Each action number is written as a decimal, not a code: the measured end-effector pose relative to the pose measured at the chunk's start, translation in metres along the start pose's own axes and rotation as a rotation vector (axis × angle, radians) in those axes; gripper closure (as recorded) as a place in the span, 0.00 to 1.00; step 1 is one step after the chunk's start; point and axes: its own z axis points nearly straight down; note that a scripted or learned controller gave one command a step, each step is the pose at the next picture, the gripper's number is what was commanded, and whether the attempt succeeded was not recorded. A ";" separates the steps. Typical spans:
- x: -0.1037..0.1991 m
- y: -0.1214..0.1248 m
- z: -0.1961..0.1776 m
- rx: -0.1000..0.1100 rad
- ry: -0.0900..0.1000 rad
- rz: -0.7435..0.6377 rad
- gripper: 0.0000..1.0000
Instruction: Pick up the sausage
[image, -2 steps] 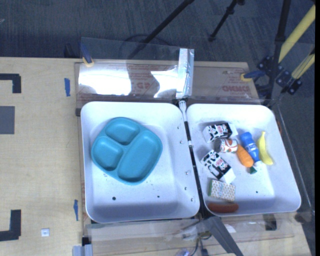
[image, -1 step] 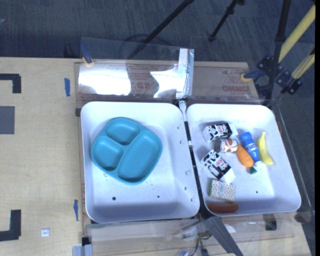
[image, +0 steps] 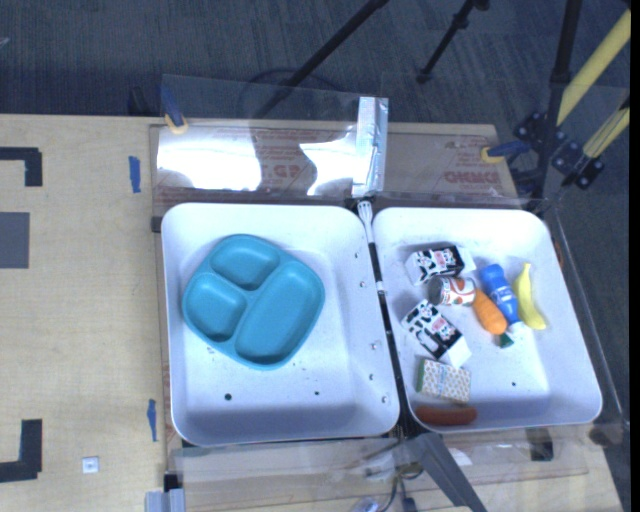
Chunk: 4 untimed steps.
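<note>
A blue three-compartment plastic plate (image: 254, 298) lies left of two black-and-white cow-patterned cartons (image: 435, 262), an orange carrot (image: 489, 313), a yellow banana (image: 529, 297) and a reddish-brown sausage (image: 445, 415).

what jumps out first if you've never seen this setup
The big blue divided plate sits alone in the left bin and dominates the view. The right bin holds a bright cluster: a yellow banana, a blue bottle, a carrot and two black-and-white cartons. The red sausage lies against that bin's near edge, apart from the cluster.
</note>
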 end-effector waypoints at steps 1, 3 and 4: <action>0.016 0.017 0.036 0.002 0.039 0.014 1.00; -0.009 0.020 0.037 0.002 0.033 0.016 1.00; -0.003 0.053 0.044 0.004 0.039 0.090 1.00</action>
